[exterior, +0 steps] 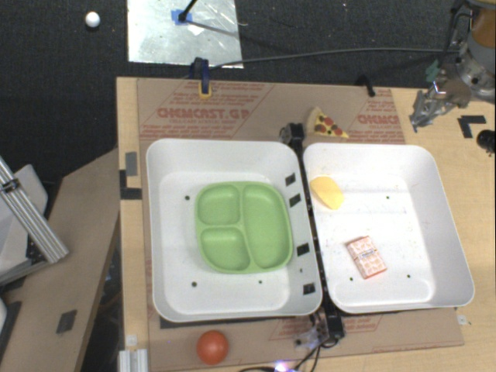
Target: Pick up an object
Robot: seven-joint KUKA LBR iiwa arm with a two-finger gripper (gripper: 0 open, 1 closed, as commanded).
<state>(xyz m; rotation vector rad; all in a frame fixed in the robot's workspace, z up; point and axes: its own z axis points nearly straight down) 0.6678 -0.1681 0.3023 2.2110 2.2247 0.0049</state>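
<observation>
The gripper point(428, 108) is hanging at the upper right, above the bench's brown board point(256, 107) and outside both bins; its metal fingers are pointing down and to the left, but they are too small and blurred to tell whether they are apart or together, and nothing is showing between them. The arm above it is being cut off by the picture's edge.

In the right bin point(446, 208), a yellow, rounded object point(327, 192) is lying near the upper left corner, smooth and plain. Well apart from it, toward the bin's middle, a small pink and white packet point(366, 256) is lying flat and slightly turned; its print is too fine to read.

In the left bin point(167, 208), a green tray point(243, 226) with three compartments is sitting in the middle.

Outside the bins, a toy pizza slice point(326, 124) is resting on the board just above the right bin, and a red-orange ball point(212, 346) is lying below the left bin.
</observation>
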